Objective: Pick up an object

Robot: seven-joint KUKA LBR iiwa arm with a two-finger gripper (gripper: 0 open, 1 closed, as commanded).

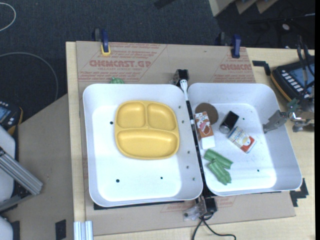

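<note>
In the right bin [285,159], a brown disc [209,112] lies at the back left. A white and red carton [204,129] lies partly over the disc. A small black block [229,121] sits in the middle, with a white and red packet [243,140] just to its front right. Green pea pods [219,166] lie near the front. My gripper [275,121] shows as a grey tip over the bin's right rim, right of the packet and apart from every object, with nothing seen in it.
A yellow divided plate [147,130] rests in the left bin [140,186]. Blue clamps [104,40] hold the brown board at the back. A black device [292,79] sits at the far right of the bench.
</note>
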